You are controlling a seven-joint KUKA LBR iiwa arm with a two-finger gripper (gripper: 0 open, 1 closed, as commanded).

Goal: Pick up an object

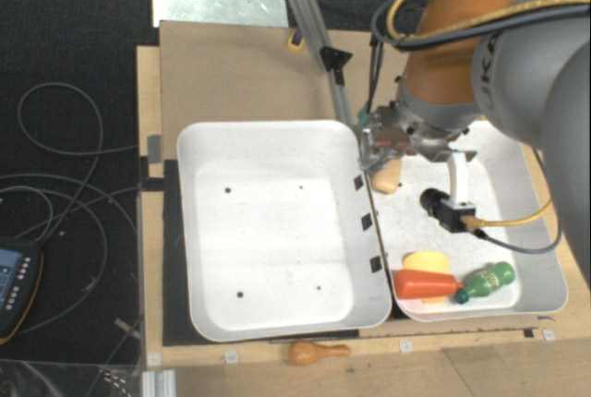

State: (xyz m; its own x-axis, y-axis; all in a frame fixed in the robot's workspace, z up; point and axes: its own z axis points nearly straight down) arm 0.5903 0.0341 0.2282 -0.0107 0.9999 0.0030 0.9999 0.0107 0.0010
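- The arm is reaching in over the right bin, and the jaws are hanging at that bin's upper left corner, right against the wall it shares with the left bin.
- A tan object is lying just under and beside the jaws; whether it is being gripped or only touched, I cannot tell, nor whether the jaws are open or closed.
- Judging from this, the pick is sitting at the grasp stage: nothing is visibly lifted yet, and the raise is what is left.
- Other candidates are resting at the near end of the right bin: a yellow piece, an orange carrot-like toy and a green bottle, bunched close together.
- Room is looking tight at the shared wall and the bin corner; the middle of the right bin is offering more open floor.
- A small brown toy is lying on the counter, in front of the bins.
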